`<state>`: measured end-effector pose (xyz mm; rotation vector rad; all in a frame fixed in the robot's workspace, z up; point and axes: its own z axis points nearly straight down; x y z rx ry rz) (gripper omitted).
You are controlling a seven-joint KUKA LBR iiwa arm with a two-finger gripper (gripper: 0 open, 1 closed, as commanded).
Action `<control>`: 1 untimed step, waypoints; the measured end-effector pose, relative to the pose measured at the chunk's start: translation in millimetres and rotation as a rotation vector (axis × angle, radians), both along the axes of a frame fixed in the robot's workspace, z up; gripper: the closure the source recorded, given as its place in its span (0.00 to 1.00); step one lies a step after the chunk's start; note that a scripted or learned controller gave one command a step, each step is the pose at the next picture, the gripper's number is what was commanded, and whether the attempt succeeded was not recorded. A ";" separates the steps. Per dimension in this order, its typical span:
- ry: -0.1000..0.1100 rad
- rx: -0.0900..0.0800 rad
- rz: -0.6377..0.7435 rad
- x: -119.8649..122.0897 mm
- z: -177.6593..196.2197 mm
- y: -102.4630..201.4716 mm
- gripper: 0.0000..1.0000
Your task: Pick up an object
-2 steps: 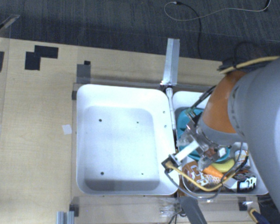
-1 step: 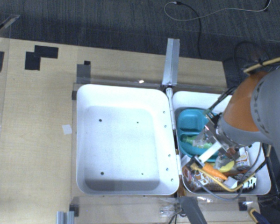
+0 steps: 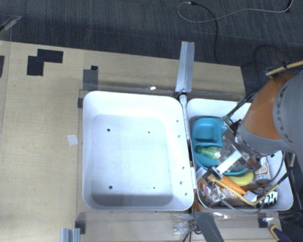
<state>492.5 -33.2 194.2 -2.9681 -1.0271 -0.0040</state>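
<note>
The right bin [image 3: 213, 103] holds a pile of things. A teal plastic container [image 3: 207, 131] lies at its far left, with a green item [image 3: 208, 154] just in front of it. Nearer the front are a yellow banana-like piece [image 3: 243, 179], an orange stick-shaped item [image 3: 231, 186], a brown printed packet [image 3: 211, 192] and a small can [image 3: 263, 174]. My gripper [image 3: 236, 155] hangs low over the middle of this pile, right of the green item and above the banana piece. The wrist hides its tips and whatever lies beneath.
The left bin [image 3: 132, 98] sits beside the right one, parted by a metal rail [image 3: 185, 74]. A black-and-white striped item [image 3: 269, 198] lies at the right bin's front right corner. The arm's grey and orange body [image 3: 278, 114] covers that bin's right side.
</note>
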 end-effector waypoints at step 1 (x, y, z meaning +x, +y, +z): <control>-0.002 -0.002 0.059 -4.6 62.6 8.2 1.00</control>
